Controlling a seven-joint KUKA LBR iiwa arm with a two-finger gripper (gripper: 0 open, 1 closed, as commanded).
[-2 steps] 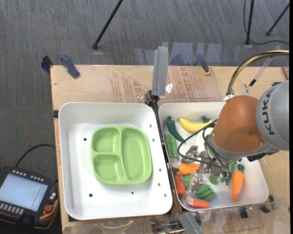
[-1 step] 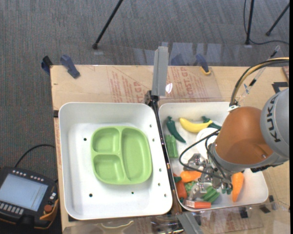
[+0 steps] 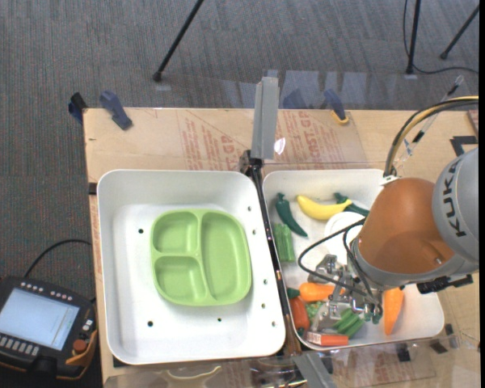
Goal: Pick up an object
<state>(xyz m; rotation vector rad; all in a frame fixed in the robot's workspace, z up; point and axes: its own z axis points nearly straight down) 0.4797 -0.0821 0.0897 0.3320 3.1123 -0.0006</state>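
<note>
- Camera view: gripper [image 3: 343, 301] low in right bin [image 3: 412, 330], among toy vegetables at the bin's 7 o'clock; cannot tell its state.
- Nearest carrot [image 3: 315, 291] lies long axis 3–9 o'clock, touching the gripper's left side.
- Second carrot [image 3: 393, 309] points 6 o'clock.
- One banana [image 3: 322, 208], one dark green pepper [image 3: 289, 214] at 11 o'clock.
- Left bin [image 3: 113, 217]: one green divided plate [image 3: 200, 257].
</note>
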